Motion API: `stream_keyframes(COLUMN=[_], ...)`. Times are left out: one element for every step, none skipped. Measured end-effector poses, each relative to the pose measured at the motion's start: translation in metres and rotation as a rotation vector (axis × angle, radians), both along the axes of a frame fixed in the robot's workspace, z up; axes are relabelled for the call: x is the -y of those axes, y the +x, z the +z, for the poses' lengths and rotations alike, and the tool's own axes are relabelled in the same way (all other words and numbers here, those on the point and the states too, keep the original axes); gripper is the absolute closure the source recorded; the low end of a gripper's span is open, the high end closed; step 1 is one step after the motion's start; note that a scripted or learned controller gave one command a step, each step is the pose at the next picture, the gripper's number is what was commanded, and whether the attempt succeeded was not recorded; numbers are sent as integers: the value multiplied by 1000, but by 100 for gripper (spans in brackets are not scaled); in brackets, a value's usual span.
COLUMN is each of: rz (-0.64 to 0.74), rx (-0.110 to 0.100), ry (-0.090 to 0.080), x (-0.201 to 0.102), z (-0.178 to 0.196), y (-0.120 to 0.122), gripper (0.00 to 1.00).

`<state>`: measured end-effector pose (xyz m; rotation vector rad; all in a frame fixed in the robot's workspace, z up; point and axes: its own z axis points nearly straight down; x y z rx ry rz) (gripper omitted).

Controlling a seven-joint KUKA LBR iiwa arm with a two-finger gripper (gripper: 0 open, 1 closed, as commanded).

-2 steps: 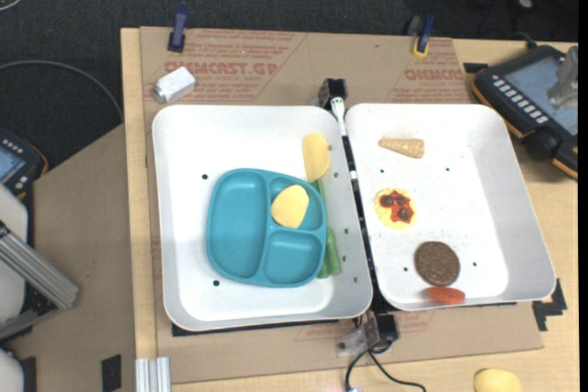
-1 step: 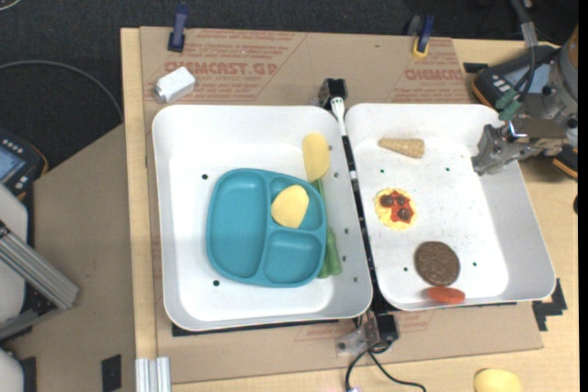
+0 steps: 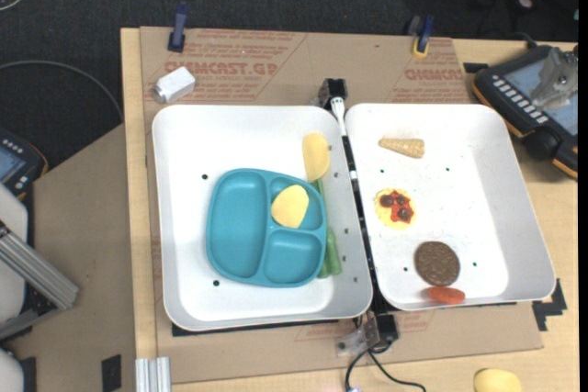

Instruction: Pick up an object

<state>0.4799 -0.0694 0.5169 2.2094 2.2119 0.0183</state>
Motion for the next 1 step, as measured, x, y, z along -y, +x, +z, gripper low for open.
stream_keyframes(rz=[-1], rx=[-33], ry=[4], x=[-20], z=[-137], y=[-2], gripper=[100])
